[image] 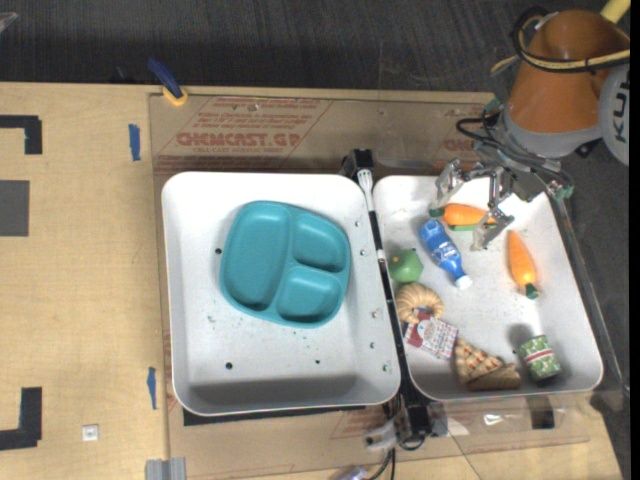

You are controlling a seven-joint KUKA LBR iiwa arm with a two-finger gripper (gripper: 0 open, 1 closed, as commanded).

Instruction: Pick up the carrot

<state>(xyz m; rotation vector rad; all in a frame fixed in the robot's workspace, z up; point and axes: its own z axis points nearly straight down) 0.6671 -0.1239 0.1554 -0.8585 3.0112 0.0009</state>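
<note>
Bins come first: the left bin [190,298] carries only a teal divided tray [285,263], lying near its middle with its three compartments bare, so nothing on that side bears on the job. The right bin [575,298] carries all the small goods, and the arm [560,68] reaches over its far right corner to get at them.

Gripper [468,208] hangs over the far end of the right bin with its fingers spread, one on each side of a small carrot [464,215] that lies crosswise there, green tip toward the bin's left wall. The fingers bracket it, but I cannot tell whether they press on it, so it looks more straddled than held.

A second carrot [520,260] lies lengthwise near the right wall, apart from the gripper. Either would answer the task; the crosswise one is plainly the target.

A blue bottle [442,251] lies just beside the straddled carrot, on its near side, and is the likeliest thing to be knocked if the fingers close. A green fruit [406,266] sits by the left wall, a toy figure [422,316] near the middle, a pizza slice [482,364] and a small green can [538,356] toward the near edge, all well away.
</note>
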